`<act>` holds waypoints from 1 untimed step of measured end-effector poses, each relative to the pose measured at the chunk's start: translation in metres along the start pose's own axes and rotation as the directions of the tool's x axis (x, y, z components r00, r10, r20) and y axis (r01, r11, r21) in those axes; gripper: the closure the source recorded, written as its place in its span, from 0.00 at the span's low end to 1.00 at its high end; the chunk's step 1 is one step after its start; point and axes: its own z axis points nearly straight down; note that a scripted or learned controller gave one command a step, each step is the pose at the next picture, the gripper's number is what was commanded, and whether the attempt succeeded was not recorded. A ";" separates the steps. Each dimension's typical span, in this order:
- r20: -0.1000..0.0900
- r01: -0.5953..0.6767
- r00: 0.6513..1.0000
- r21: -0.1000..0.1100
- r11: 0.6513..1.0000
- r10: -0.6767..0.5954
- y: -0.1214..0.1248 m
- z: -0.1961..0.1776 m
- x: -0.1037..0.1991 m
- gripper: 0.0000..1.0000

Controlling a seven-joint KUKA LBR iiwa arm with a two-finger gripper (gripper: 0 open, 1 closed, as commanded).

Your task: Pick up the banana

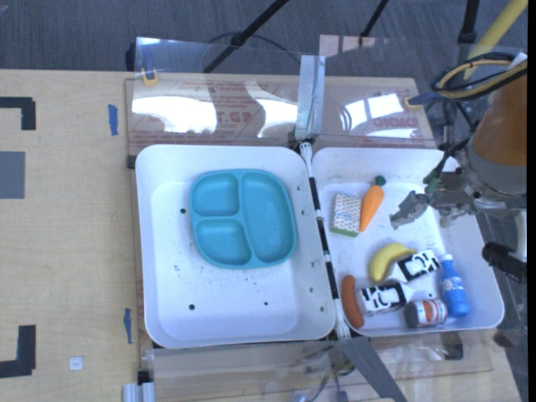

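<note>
The yellow banana point(387, 259) lies in the right bin point(469, 329), near its middle, curved and touching a black-and-white packet point(419, 265). My gripper point(427, 213) hangs above the bin's upper right part, up and to the right of the banana and apart from it. Its fingers point(408, 210) are spread open with nothing between them.
An orange carrot point(371, 206) and a speckled sponge point(346, 213) lie left of the gripper. A red sausage point(353, 301), a second black-and-white packet point(383, 296), a small can point(425, 312) and a blue bottle point(452, 285) crowd the bin's front. A blue divided plate point(243, 218) sits in the left bin point(167, 308).
</note>
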 end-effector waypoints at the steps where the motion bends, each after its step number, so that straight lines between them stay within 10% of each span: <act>1: 0.005 0.009 1.000 -0.020 1.000 -0.009 -0.025 0.098 -0.006 0.00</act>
